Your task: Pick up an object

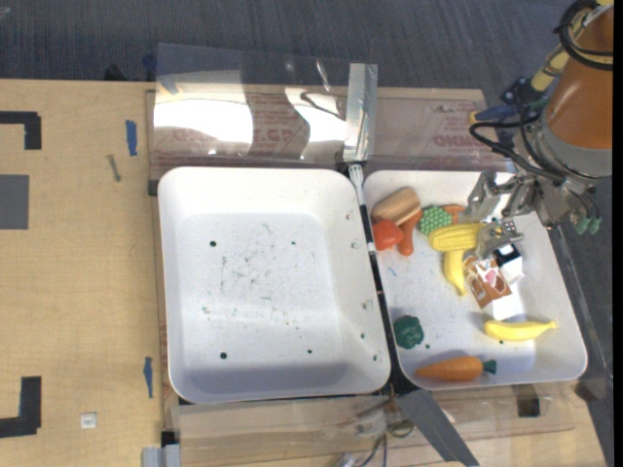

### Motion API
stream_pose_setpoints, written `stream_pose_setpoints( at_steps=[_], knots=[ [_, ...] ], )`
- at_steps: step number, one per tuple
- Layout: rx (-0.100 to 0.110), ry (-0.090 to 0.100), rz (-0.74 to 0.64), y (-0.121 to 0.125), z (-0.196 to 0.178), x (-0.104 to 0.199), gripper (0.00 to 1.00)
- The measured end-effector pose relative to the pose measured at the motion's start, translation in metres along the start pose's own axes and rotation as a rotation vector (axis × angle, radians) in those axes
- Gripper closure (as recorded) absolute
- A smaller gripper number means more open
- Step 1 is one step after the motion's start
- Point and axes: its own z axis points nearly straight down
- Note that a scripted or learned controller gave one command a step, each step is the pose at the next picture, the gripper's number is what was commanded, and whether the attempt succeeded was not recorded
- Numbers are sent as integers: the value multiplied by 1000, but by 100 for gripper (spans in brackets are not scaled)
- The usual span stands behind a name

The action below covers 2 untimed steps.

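Orange plastic carrot (450, 368) lies at right white bin's (569, 353) near edge. End effector (503, 224) hangs over the far side, just beside yellow plastic corn cob (454, 237); grip state indeterminate.

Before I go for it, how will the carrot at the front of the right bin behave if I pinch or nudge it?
The carrot looks like a smooth, tapered toy, so it is probably rigid and light. Its rounded body lies flat on the right bin floor, so a sideways nudge may roll it. The glossy surface could slip from a pinch.
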Motion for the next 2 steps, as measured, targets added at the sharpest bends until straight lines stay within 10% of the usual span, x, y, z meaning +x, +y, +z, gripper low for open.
stream_pose_setpoints(
  at_steps=[1,2],
  knots=[
    [-3,19,249,16,83,68,100],
    [-2,9,147,15,25,22,100]
  ],
)
